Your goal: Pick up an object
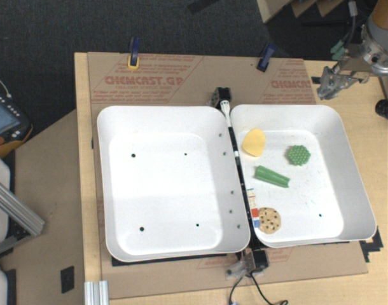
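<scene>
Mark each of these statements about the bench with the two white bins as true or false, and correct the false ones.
1. All four small items lie in the right bin. True.
2. The yellow piece sits in the left bin. False: it lies in the right bin, near the divide between the bins.
3. The tool is up beyond the right bin's far corner, not over the items. True.
4. The cookie lies on top of the green stick. False: they lie apart, the cookie nearer the bin's front edge.
5. The green ball lies to the right of the yellow piece. True.
</scene>
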You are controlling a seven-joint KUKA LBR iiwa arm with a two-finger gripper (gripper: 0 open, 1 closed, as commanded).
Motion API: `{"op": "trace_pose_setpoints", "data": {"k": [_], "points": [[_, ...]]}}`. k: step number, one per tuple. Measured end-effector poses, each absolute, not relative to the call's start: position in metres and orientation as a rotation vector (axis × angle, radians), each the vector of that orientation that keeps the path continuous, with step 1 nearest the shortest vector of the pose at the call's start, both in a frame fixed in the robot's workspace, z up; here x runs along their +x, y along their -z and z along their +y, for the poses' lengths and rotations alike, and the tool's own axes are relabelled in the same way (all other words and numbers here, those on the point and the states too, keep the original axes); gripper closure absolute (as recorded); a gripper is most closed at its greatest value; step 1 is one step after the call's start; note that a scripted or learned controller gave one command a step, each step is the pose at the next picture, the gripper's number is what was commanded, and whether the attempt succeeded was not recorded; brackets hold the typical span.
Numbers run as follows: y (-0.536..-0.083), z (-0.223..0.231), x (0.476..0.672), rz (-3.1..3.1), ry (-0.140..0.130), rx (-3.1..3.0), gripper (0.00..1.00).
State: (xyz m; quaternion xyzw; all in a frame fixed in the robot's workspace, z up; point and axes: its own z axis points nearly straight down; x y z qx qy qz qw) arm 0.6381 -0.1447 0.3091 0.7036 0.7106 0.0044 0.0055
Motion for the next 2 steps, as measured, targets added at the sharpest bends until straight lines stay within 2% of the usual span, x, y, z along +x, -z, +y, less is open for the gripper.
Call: {"op": "trace_pose_setpoints", "data": {"k": [1,2], "points": [[-0.4,-0.146,0.569,2.213,-0.01,2.215,1.0],[-0.37,-0.106,0.523,2.228,0.003,2.222,1.0]]}}
